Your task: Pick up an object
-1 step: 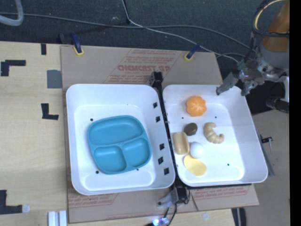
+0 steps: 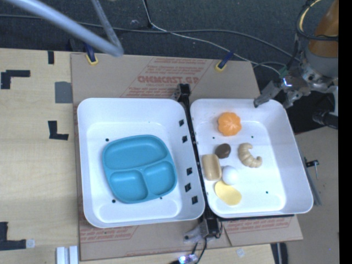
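Above the right bin's (image 2: 294,147) far corner, arm (image 2: 322,43) reaching in, gripper (image 2: 270,95) state unclear.

Right bin (image 2: 286,147) contents, lying loose: orange fruit (image 2: 229,123) toward the back, dark brown nut (image 2: 223,150), curved tan croissant (image 2: 250,155), tan bread roll (image 2: 211,166), white egg (image 2: 230,175), flat yellow piece (image 2: 227,193) nearest the front.

Dark carpet (image 2: 220,10) – wood bench (image 2: 33,164)
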`<state>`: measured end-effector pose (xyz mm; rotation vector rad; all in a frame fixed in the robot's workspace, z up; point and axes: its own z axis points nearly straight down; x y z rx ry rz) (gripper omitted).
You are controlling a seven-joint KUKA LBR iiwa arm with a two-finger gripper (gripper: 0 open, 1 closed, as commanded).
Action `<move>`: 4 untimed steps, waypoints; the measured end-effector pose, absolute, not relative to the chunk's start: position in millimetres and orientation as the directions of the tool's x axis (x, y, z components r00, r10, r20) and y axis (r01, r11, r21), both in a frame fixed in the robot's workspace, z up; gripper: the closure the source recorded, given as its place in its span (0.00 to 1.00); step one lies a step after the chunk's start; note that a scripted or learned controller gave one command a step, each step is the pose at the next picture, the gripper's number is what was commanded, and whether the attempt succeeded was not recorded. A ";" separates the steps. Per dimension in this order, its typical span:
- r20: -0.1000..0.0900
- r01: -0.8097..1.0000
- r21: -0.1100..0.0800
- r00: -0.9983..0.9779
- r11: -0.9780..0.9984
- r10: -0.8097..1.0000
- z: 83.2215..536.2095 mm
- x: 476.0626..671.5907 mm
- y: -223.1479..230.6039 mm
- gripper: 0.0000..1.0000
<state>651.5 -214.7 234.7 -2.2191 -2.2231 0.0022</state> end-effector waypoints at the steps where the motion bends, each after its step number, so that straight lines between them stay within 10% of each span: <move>1: 0.000 1.000 -0.006 -0.001 0.001 1.000 182.6 644.6 -222.3 0.00; 3: -0.001 1.000 -0.003 -0.003 0.003 1.000 86.4 642.9 -221.4 0.00; 4: -0.003 1.000 0.000 -0.004 0.004 1.000 100.1 644.3 -221.3 1.00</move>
